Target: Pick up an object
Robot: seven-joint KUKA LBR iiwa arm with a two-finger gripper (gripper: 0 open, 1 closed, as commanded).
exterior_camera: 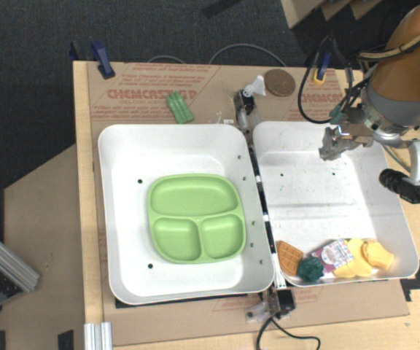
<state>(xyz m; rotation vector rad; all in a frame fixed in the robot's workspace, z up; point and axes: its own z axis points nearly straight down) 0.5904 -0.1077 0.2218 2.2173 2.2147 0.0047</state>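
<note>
**Gripper hangs over the bare far end of the right bin; the toys wait along its near edge**

The arm (403, 86) reaches in from the right, and its gripper (332, 146) sits above the far part of the right bin (305, 195), near that bin's far right corner. Whether the pincer is apart or together cannot be told at this size. Nothing is visibly held.

The things to pick lie crowded along the near edge of the right bin, probably because the bin's floor slopes or they have been pushed there. From the near left corner toward the near right corner they run: a waffle-patterned orange piece (289, 257), a dark green lump (311, 269), a pink-and-white packet (336, 253), and yellow pieces (363, 259). They touch or overlap, so a clean grasp on one looks awkward, and the bin wall just beside them leaves little room for a finger.

The left bin (122, 217) carries a green divided plate (195, 217), lying flat in its middle, well apart from the gripper.

Judging from this, the pick is not yet begun: the gripper is well apart from the cluster and would need to travel toward the near edge and descend.
</note>
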